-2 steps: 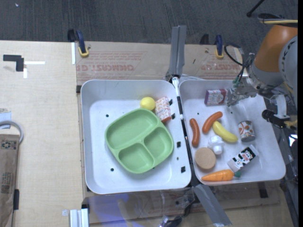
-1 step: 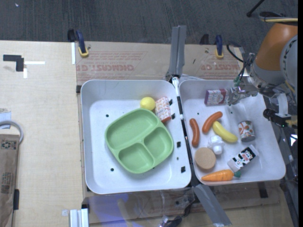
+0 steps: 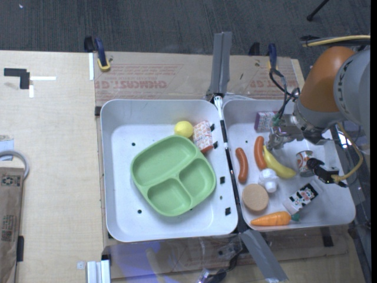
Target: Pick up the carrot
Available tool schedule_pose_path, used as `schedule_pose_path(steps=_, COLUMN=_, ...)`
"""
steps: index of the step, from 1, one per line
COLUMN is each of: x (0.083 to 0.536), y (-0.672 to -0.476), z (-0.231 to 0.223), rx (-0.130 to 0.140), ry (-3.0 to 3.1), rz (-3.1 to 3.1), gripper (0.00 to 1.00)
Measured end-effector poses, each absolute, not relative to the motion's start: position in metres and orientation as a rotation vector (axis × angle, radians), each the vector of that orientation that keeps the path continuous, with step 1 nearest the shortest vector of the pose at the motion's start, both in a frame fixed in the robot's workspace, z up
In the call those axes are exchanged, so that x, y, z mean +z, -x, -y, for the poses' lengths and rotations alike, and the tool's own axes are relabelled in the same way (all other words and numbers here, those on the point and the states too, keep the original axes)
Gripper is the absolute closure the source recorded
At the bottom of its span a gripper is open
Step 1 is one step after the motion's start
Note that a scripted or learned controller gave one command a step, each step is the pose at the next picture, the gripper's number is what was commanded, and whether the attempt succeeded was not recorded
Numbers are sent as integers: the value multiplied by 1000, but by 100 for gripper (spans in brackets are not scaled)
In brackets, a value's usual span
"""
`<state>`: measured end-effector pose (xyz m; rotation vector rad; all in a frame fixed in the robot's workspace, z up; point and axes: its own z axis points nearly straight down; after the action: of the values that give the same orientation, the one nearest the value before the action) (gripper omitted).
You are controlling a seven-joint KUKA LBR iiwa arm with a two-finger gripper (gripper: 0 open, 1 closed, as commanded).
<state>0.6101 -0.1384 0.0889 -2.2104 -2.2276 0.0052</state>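
Note:
The orange carrot point(image 3: 271, 219) with its green tip lies flat along the front wall of the right bin point(image 3: 330, 220), pointing left. My gripper point(image 3: 277, 139) hangs over the back half of that bin, above the top end of a banana point(image 3: 279, 164) and beside a red sausage point(image 3: 259, 151). It is well behind the carrot and apart from it. The grey arm with its orange band point(image 3: 324, 81) reaches in from the right.
Near the carrot sit a round tan bun point(image 3: 255, 197), a white lump point(image 3: 269, 179), a black-and-white carton point(image 3: 301, 196), a second sausage point(image 3: 241, 164), a small can point(image 3: 304, 160) and a purple packet point(image 3: 264, 121). The left bin point(image 3: 115, 175) holds a green divided plate point(image 3: 154, 168), a lemon point(image 3: 184, 128) and a red-white box point(image 3: 203, 136).

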Motion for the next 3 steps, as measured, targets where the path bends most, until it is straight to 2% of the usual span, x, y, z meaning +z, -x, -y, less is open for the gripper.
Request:
schedule_pose_path(steps=1, x=89, y=-615, z=178, rx=7, ry=2504, rz=1892, gripper=100)
schedule_pose_path(steps=2, x=107, y=-652, z=202, rx=7, ry=2646, rz=1689, gripper=100)
schedule_pose_path(steps=3, x=89, y=-658, z=105, rx=10, ry=2801, rz=1414, gripper=100)
